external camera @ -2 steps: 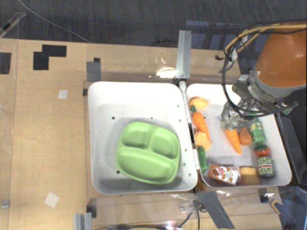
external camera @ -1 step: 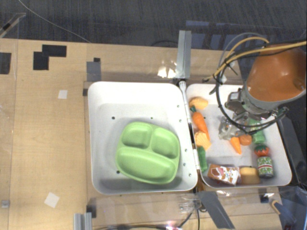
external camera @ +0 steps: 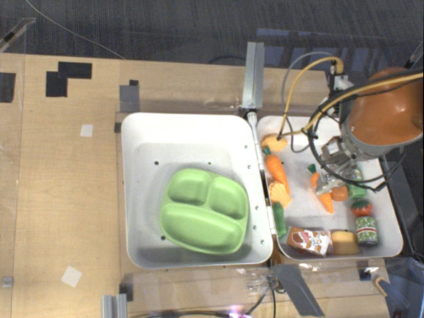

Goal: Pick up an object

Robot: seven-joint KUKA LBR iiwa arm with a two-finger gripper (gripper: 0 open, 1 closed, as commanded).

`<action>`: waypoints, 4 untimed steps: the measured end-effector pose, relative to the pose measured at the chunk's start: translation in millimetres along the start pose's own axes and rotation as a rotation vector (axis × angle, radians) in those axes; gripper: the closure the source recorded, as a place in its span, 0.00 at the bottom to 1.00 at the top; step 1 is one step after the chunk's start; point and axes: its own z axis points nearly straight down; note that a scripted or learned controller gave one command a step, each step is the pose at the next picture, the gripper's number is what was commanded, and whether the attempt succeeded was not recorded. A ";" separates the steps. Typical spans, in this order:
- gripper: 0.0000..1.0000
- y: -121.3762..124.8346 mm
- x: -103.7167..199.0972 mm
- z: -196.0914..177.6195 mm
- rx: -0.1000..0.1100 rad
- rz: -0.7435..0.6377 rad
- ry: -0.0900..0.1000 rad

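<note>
The right bin [external camera: 301, 207] holds several toy foods: a carrot [external camera: 276, 170] along its left wall, an orange-yellow piece [external camera: 281, 193] below it, a green pepper [external camera: 279, 219], a brown packet [external camera: 309, 241], a tan block [external camera: 343, 242] and a small bottle with a red cap [external camera: 364, 225]. A small carrot [external camera: 325, 201] and an orange piece [external camera: 339, 193] lie right beneath my gripper [external camera: 327, 183], which hangs low over the bin's middle right. The wrist and cables hide the fingers.
A green divided plate [external camera: 204, 211] lies in the left bin [external camera: 142, 177]. A yellowish piece [external camera: 273, 142] sits at the right bin's back left corner. Cables loop above the right bin. The arm's orange band [external camera: 386, 114] overhangs its right side.
</note>
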 end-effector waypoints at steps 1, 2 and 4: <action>1.00 -80.2 -67.2 -69.3 0.010 -0.021 -0.001; 1.00 -100.8 -100.6 -137.3 0.010 0.056 -0.001; 1.00 -100.5 -121.4 -85.3 -0.001 0.461 -0.003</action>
